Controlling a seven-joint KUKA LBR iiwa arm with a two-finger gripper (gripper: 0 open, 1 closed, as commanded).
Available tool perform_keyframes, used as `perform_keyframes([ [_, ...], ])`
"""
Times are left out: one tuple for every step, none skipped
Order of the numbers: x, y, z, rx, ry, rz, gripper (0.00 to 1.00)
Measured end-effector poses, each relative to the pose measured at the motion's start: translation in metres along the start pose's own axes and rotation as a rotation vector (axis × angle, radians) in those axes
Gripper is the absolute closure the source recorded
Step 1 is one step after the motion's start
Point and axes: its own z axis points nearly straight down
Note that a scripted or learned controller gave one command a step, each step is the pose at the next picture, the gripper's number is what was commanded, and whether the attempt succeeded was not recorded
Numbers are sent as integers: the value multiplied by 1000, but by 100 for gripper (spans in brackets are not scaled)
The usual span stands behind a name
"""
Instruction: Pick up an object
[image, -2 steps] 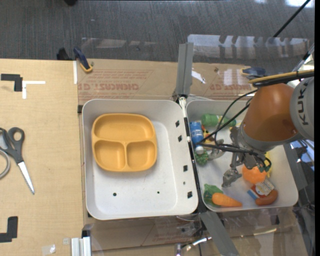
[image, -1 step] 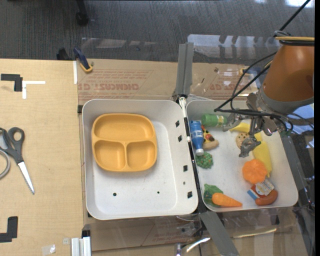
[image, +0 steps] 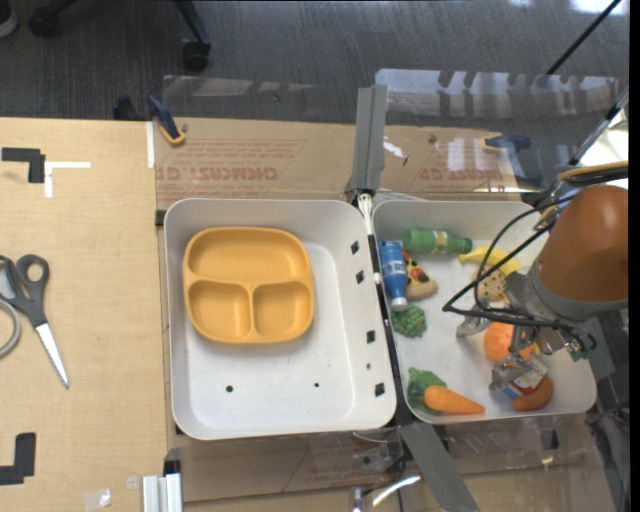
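Jaws amid toys (image: 452, 402), right bin (image: 455, 345)

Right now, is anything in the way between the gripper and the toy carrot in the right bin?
Nothing visible blocks it. The gripper hangs low in the right bin, and the toy carrot lies just to its left in the view, with bare bin floor between them. An orange ball sits behind the gripper, off that path.

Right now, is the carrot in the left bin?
No. The carrot lies in the right bin, near its front edge; the left bin holds a yellow divided plate.
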Motion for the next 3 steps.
perform_keyframes([
  [-2, 1, -6, -2, 1, -4, 100],
  [-55, 2, 0, 2, -1, 389, 100],
  [-10, -61, -102, 1, -2, 174, 100],
])
